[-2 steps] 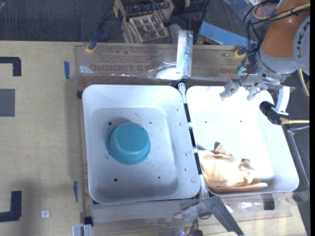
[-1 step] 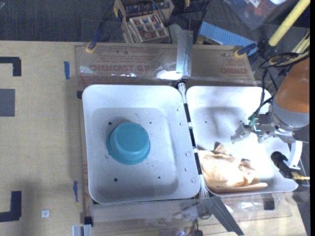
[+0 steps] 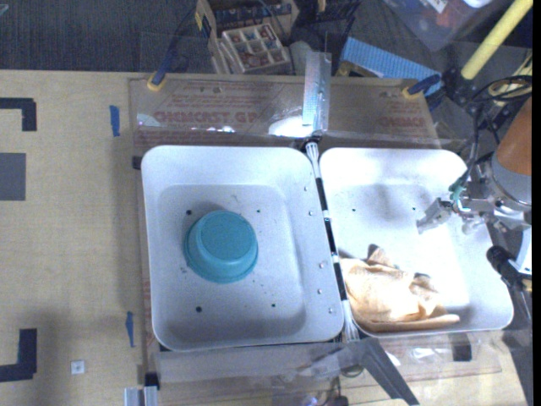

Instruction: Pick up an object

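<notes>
A teal bowl [image 3: 221, 245] sits upside down in the middle of the left bin [image 3: 161, 184]. A crumpled tan cloth [image 3: 393, 293] lies at the front of the right bin [image 3: 372, 176], against the divider side. My gripper [image 3: 438, 213] hangs over the right side of the right bin, above and to the right of the cloth, apart from it. Nothing shows in its grasp. The arm's orange band [image 3: 517, 146] is at the right edge.
A metal divider [image 3: 325, 227] runs between the two bins. Clear plastic panels [image 3: 228, 112] stand behind the bins. Boxes and cables [image 3: 254, 32] clutter the floor beyond the bench. Black tape marks [image 3: 21, 112] lie on the wooden bench at left.
</notes>
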Controlling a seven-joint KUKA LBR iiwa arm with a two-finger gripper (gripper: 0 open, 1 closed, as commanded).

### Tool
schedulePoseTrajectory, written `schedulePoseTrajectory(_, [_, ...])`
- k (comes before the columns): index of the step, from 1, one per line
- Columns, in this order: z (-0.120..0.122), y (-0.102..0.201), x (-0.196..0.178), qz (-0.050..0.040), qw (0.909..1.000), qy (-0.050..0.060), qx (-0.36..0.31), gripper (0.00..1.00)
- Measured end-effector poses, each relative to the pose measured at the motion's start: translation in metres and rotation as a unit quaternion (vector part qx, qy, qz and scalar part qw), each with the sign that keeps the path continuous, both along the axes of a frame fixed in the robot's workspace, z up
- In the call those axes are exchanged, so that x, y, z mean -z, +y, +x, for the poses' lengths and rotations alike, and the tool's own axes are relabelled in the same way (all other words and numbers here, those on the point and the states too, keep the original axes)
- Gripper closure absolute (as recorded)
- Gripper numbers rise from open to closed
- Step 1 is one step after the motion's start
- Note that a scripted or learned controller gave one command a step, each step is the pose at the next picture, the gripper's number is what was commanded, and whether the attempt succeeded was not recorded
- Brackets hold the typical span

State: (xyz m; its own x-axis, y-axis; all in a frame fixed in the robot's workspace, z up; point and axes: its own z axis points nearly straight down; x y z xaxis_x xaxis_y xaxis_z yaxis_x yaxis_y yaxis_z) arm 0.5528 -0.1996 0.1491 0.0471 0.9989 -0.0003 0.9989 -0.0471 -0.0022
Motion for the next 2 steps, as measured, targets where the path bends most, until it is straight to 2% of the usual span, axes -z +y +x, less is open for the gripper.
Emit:
schedulePoseTrajectory(1, [-0.06,0.019,0.026,0.0013,1.0,0.002,-0.01,0.0])
schedulePoseTrajectory(2, [-0.07,0.03,0.061,-0.0004,0.9969,-0.005,-0.079,0.0])
